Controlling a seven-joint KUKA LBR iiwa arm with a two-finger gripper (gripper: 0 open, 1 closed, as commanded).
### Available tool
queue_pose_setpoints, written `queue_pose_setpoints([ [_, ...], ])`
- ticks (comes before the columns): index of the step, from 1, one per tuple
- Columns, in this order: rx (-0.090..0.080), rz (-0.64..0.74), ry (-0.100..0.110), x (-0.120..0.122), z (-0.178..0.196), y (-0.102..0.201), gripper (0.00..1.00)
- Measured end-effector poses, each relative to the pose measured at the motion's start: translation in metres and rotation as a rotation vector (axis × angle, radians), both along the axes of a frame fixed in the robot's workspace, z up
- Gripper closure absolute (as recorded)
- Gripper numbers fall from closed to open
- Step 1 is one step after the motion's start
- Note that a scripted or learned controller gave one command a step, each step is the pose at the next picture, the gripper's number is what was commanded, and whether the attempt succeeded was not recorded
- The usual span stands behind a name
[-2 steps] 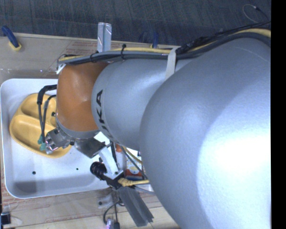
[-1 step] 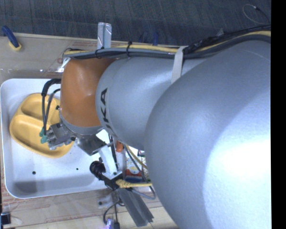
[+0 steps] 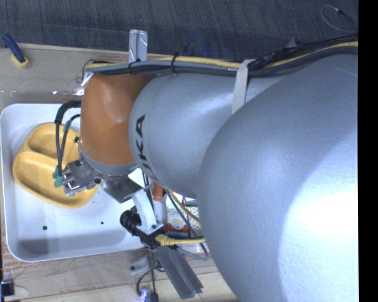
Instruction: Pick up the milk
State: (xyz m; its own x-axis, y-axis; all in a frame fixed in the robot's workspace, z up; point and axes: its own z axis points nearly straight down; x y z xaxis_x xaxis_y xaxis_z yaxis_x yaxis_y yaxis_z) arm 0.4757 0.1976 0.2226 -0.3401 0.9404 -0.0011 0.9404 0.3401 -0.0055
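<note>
The grey arm with its orange band (image 3: 107,121) reaches in from the right and covers most of the view, hiding the right bin. My gripper (image 3: 176,272) hangs low near the front edge, over the strip between the bins, and looks like dark grey bars. Just above it, a small patch of a white thing with orange and red print (image 3: 176,222) peeks out beside the arm. Whether that patch is the milk I cannot tell. Nothing shows between the gripper's parts.
The left white bin (image 3: 25,250) holds a large yellow rounded object (image 3: 34,168) at its left side, partly under the wrist. A blue clip (image 3: 14,49) sits on the wooden bench (image 3: 44,68) at the far left corner.
</note>
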Motion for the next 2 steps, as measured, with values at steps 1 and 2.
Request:
queue_pose_setpoints([
  [1,0.001,0.104,0.001,-0.0009,-0.0008,0.0086,1.0],
  [2,0.002,0.12,0.0,-0.0005,-0.0061,0.0009,1.0],
])
